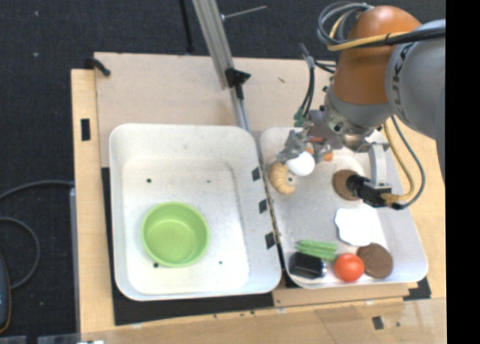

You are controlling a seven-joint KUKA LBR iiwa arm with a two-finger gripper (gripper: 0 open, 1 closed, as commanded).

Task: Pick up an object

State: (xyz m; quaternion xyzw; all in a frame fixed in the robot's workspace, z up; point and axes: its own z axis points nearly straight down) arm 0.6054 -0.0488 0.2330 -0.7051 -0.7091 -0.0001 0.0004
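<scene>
a dark carpeted floor surrounds a pale wooden bench (180, 88) that bears two shallow white bins, and a slanted metal post (214, 28) crosses the upper part of the view. the grey and orange arm (375, 58) comes in over the right bin (409, 249), its gripper (298, 157) low at that bin's upper left corner. a small white rounded object (301, 164) sits right at the fingertips, but i cannot tell whether the fingers are spread or pressed together, nor whether they pinch it or merely rest over it. just below and to the left of the tips lies a tan ridged object (282, 177), touching or nearly touching the white one. further from the tips, toward the bin's near edge, lie a brown disc (346, 183), a white flat piece (358, 225), a green pod (317, 247), a black block (307, 265), a red ball (349, 267) and a brown round thing (375, 260). the left bin (127, 148), well away from the tips, holds a green bowl (175, 234). the main risk, as i judge it, is a weak or off-centre hold: a smooth round object can squirt out as the fingers close or drop on the lift. the bin wall and the tan neighbour sit close, so a finger could catch on either, nudge the target aside, or drag both at once.
</scene>
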